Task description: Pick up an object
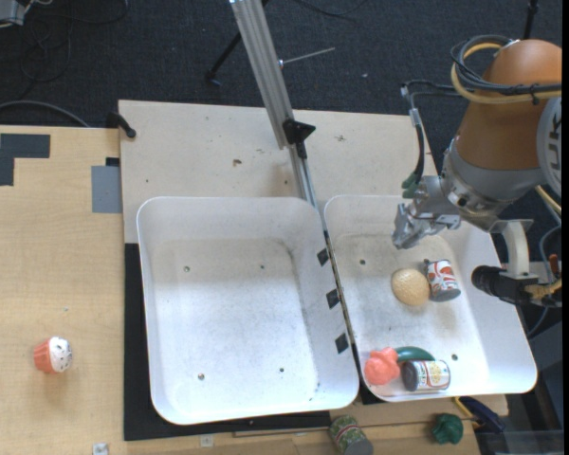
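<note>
My gripper (pixel 410 235) hangs over the upper middle of the right bin (pixel 498 349), just above and left of a tan round lump (pixel 411 287). A small red and white can (pixel 443 280) lies right beside that lump. At the bin's front edge sit a coral-pink object (pixel 382 368), a dark green piece (pixel 415 354) and a dark jar with a yellow label (pixel 427 375), all close together. I see nothing carried under the gripper.
The left bin (pixel 228 311) adjoins the right one along a divider with black clips (pixel 330 297). A slanted metal rail (pixel 270 74) runs in from behind. A small red and white toy (pixel 53 355) lies on the wooden table. A can (pixel 346 434) and a green object (pixel 446 428) lie below the bins.
</note>
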Robot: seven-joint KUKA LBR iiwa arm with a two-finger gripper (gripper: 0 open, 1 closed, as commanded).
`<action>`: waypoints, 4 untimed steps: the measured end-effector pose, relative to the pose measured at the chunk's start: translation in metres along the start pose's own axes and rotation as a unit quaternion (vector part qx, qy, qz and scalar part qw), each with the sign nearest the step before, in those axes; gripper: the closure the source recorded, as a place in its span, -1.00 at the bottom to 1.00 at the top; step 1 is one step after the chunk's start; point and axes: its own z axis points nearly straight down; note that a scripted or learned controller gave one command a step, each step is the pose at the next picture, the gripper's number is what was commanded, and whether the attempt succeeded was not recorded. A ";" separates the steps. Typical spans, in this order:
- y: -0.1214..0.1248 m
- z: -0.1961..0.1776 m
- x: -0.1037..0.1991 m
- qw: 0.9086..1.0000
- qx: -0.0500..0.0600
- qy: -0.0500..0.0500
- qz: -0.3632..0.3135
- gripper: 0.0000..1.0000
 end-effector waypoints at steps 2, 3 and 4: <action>-0.029 0.016 0.101 1.000 0.001 0.000 0.000 1.00; -0.054 0.029 0.151 1.000 0.001 0.000 0.000 1.00; -0.052 0.028 0.148 1.000 0.000 -0.001 0.004 -1.00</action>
